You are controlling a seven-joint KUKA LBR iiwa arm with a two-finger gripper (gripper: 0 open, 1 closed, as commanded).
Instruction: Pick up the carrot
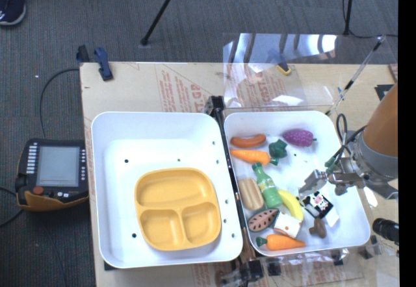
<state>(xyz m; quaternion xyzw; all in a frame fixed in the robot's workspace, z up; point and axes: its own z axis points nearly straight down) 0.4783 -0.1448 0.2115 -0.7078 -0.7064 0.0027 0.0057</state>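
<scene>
Nearest the lens, a carrot (283, 242) lay against the front wall of the right bin (354, 235), with a second carrot (251, 156) farther back beside a sausage (247, 141), a green bottle (266, 184), a banana (290, 204), grapes (298, 137) and a bread roll (250, 193). A yellow divided tray (177, 208) was seen in the left bin (114, 143). Over the right bin's right half the tool (323, 180) was held above the toys; whether it was open or closed could not be told, and the arm was cut off at the right.
</scene>
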